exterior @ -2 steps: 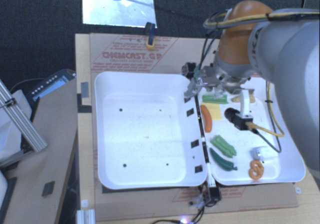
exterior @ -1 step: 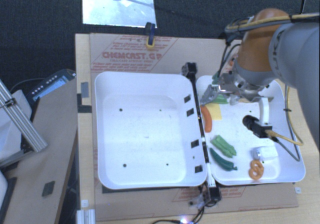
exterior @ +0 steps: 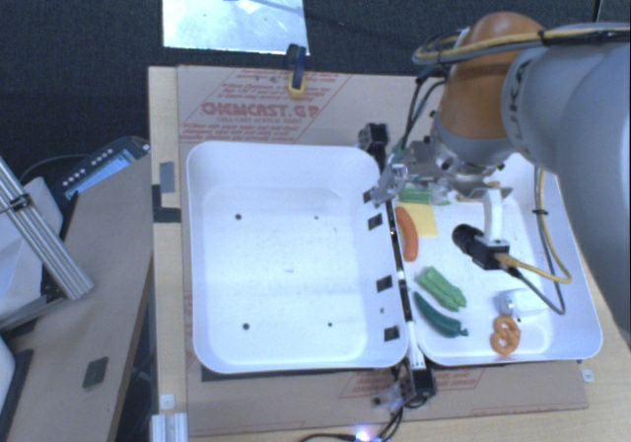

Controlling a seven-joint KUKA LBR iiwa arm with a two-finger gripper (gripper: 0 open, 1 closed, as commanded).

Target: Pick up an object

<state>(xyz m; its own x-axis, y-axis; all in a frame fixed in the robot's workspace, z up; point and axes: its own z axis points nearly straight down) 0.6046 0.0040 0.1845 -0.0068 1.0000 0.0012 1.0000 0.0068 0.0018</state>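
While the arm (exterior: pixel 552 85) reaches in from the right, its gripper (exterior: pixel 419 184) hangs low over the far left corner of the right bin (exterior: pixel 577 331); whether it is open or closed cannot be told. Just beside it lie an orange carrot (exterior: pixel 406 234) and a yellow block (exterior: pixel 425 222). Nearer the front lie two green pods (exterior: pixel 441 287) and an orange pretzel (exterior: pixel 505 334). To the left sits the left bin (exterior: pixel 212 262).

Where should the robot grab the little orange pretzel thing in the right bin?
Probably from straight above, pinching across the pretzel. It lies flat with open space toward the green pepper, while the bin's rim sits close on its right.
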